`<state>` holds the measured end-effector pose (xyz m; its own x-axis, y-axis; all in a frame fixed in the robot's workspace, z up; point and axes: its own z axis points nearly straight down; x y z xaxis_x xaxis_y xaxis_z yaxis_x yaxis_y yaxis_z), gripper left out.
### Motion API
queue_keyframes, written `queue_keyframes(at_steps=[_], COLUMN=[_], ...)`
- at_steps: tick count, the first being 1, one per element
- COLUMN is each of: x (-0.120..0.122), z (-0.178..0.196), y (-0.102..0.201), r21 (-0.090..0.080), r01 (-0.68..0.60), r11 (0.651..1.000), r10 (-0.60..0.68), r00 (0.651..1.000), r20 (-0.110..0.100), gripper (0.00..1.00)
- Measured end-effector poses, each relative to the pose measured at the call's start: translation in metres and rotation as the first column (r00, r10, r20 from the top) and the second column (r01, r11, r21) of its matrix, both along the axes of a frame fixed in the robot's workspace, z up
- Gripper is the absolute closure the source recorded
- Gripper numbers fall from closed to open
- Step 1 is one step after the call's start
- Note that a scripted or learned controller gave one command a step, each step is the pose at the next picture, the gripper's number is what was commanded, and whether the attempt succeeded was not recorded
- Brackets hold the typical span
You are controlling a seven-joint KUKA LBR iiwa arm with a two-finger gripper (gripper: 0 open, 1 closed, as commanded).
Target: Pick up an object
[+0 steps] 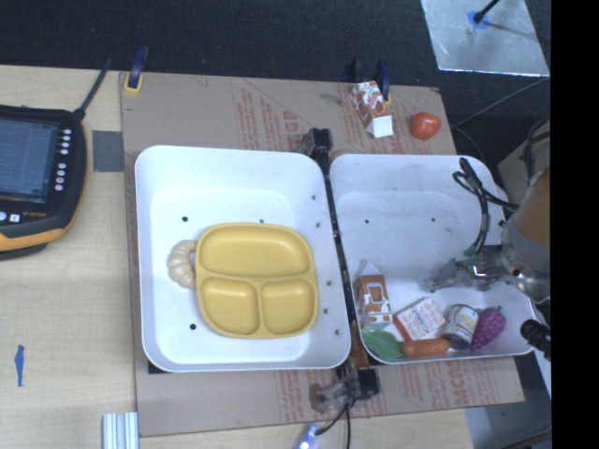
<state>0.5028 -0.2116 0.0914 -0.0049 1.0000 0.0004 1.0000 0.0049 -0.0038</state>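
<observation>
The end effector (468,271) hangs low over the right bin (402,185), near its right wall, coming in off the grey arm (529,227) at the right edge; from where I stand the metal parts are too tangled with cable to tell whether it is parted or closed, and nothing can be made out in its grip. The tabletop (56,344) is light wood with a brown cardboard sheet (234,110) under both bins. The left bin (159,204) holds a yellow divided tray (255,279), and a pale ridged shell-like piece (181,263) lies touching the tray's left edge. A control tablet (33,176) with an orange rim lies on the tabletop at far left. Along the front wall of the right bin sits a row of small items: a brown and white carton (372,299), a green piece (381,344), an orange carrot-like stick (427,348), a red and white packet (420,318), a small can (460,325) and a purple bunch of grapes (489,326), the last just below the end effector. Behind the bins, on the cardboard, stand a small carton (372,107) and a red tomato (425,125).
</observation>
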Motion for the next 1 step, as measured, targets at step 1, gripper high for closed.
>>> queue_keyframes(at_steps=[1], x=[-0.0002], z=[0.0103], y=[-0.0013], r21=[-0.001], r01=[-0.003], r11=[1.0], r10=[0.003], r00=[1.0], r20=[-0.001], gripper=[1.0])
